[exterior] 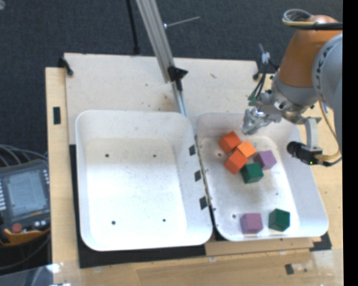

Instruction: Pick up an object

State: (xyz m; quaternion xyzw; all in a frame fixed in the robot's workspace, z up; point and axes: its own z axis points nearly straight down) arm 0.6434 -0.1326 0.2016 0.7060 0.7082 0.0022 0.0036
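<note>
Blocks sit in the right bin point(298, 183): an orange block point(230, 141), a lighter orange one point(246, 149), a red-orange one point(235, 162), a green block point(252, 173) and a purple block point(265, 158) clustered together, with a second purple point(251, 222) and green point(279, 219) pair near the front wall. Above the cluster hangs the gripper point(251, 124) (whether its jaws are parted I cannot tell). Beside it lies the left bin point(95, 177).

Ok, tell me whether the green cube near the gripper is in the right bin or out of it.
In. The green cube lies on the right bin's floor, inside its rim, touching an orange cube.
</note>
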